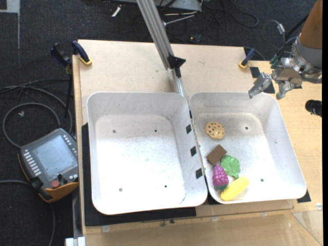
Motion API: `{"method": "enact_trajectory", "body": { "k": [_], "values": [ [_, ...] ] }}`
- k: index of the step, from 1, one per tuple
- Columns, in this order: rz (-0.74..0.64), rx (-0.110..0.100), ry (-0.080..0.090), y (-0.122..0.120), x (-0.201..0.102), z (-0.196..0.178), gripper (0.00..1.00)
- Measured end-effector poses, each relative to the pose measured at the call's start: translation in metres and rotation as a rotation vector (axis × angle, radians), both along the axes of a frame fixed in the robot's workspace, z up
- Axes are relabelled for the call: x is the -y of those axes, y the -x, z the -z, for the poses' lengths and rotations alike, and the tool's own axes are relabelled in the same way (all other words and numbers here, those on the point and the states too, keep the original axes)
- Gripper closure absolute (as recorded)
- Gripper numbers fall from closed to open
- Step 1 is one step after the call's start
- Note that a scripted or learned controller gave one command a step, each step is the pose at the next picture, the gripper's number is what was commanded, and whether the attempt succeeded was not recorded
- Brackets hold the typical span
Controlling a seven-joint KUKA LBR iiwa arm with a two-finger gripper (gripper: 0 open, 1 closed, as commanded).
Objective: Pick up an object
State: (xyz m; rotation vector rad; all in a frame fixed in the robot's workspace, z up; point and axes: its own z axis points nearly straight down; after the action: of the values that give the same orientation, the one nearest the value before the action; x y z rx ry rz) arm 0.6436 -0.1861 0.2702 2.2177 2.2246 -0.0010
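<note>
Altogether one cookie (214,130), one brown block (217,154), one grape bunch (220,176), one banana (234,188)

Arm (312,27) at upper right: broad orange-brown band, grey segment beneath it. Wrist block below in pale grey metal, boxy, several small fittings bolted on. Thin grey cable loops out from wrist area toward upper left, small connector at its end; hint of green, maybe wiring, beside wrist block. Claw (271,88): two grey metal fingers (258,88), angular, light-coloured tips. No markings legible; detail too small to tell screws
</note>
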Motion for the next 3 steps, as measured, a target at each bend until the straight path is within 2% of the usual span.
{"method": "enact_trajectory", "body": {
  "k": [1, 3],
  "values": [
    [0.000, -0.001, 0.000, 0.000, 0.000, 0.000, 0.00],
    [0.002, -0.004, -0.001, 0.001, -0.002, 0.086, 0.00]
  ]
}}
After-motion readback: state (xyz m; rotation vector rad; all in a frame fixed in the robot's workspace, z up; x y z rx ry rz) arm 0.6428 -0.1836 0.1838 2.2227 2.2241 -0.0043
